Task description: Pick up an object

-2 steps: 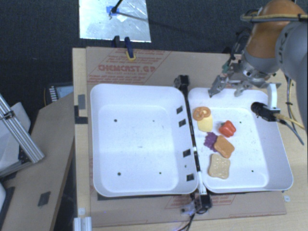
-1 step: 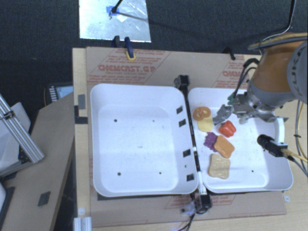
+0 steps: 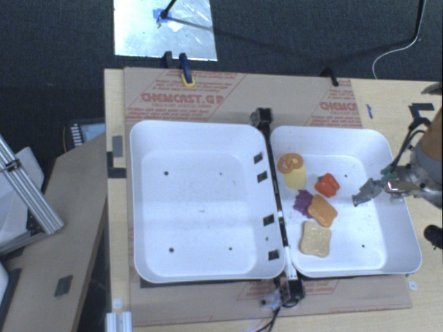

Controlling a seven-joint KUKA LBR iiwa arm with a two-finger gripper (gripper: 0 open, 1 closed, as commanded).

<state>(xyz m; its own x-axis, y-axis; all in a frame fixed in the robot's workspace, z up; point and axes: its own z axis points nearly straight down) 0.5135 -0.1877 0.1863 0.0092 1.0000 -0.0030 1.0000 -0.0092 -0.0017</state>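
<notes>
Two white bins stand side by side on the desk point(image 3: 114, 116). The left bin point(image 3: 201, 199) has only bare white floor with small dark holes. The right bin point(image 3: 346, 206) carries all the small things, and they lie together in its left half, close to the wall between the bins.

At the far end of this group is an orange pretzel point(image 3: 290, 162), and a pale yellow block point(image 3: 295, 178) touches it on the near side. To the right of the block lies a red pepper point(image 3: 327, 185). Nearer to the camera there is a small purple piece point(image 3: 302, 202), and just beside it on the right an orange-brown bun point(image 3: 322, 211). The nearest thing is a pale slice of bread point(image 3: 315, 240), lying flat.

The arm comes in from the right edge. Its gripper point(image 3: 365, 194) is over the right half of the right bin, to the right of the red pepper and apart from it. The grey tip points to the left. Nothing is seen between the fingers, and I cannot tell if they are spread or pressed together.
</notes>
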